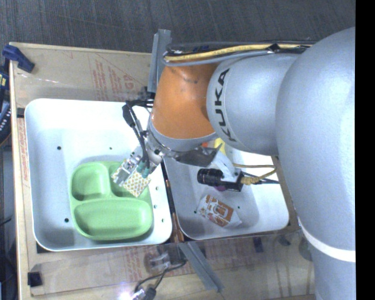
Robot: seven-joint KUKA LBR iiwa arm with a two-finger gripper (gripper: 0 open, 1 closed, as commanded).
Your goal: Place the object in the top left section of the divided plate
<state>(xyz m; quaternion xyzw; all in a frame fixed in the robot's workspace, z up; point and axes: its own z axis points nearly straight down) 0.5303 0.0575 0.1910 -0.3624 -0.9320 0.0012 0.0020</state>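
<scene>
Wooden bench | 2 white bins | green divided plate in left bin

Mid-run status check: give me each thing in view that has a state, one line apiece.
Gripper: low over the plate's upper right section; finger state unreadable.
Patterned object: at the gripper tip, over the plate's upper right section; held or resting, cannot tell.
Divided plate: green, flat in the left bin, upper left section bare.
Left bin: holds the plate.
Orange packet: lying flat in the right bin.
Right bin: partly covered by the arm.
</scene>
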